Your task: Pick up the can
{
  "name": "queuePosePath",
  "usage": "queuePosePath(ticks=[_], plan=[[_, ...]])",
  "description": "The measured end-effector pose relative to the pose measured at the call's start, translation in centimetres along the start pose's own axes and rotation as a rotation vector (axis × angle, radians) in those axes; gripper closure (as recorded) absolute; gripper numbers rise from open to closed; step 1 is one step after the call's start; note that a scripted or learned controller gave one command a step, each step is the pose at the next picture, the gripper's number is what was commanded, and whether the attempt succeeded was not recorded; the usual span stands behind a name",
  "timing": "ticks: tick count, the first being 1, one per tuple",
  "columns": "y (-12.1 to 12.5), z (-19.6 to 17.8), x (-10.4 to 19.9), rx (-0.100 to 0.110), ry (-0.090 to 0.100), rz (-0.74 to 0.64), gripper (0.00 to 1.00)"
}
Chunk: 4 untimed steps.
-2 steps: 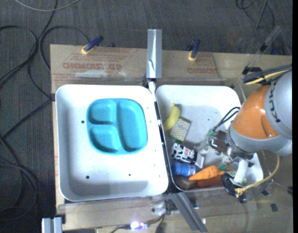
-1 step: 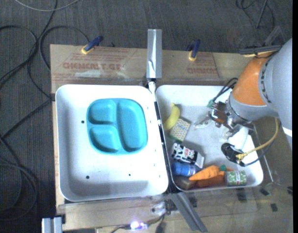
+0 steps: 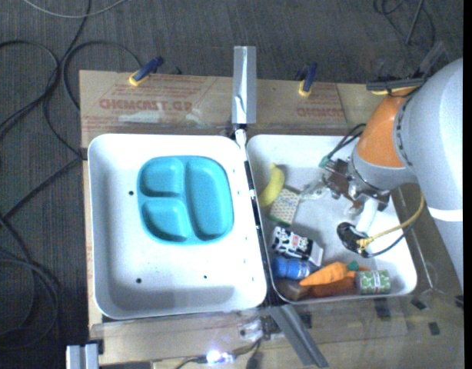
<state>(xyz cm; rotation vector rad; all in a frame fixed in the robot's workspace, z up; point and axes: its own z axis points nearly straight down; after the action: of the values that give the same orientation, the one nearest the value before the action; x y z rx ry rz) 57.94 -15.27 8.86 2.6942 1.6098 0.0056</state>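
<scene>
Over the right bin [image 3: 409,241], the gripper [image 3: 351,194] hovered, grip state unclear, while the can [image 3: 373,281] lay sideways, likely light, rigid, slippery; best pinched across its middle.

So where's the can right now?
The can lies in the right bin, in its near right corner, just right of the carrot.

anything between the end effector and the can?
Nothing visible. The can lies in the right bin's near corner, top exposed; a carrot touches its left end. The end effector hangs above, toward the bin's middle.
</scene>
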Motion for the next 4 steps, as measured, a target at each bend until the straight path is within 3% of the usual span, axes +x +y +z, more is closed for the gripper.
queuePosePath(ticks=[1,2,3,4], plan=[[3.5,-1.1,-3.9,0.016,0.005,-0.1,0.0],[1.2,-6.0,-2.4,0.008,-0.002,-0.109,0.0],[0.1,0.0,-3.0,-0.003,-0.002,-0.034,0.0],[6.4,-0.2,-1.8,0.008,0.005,-0.082,0.0]])
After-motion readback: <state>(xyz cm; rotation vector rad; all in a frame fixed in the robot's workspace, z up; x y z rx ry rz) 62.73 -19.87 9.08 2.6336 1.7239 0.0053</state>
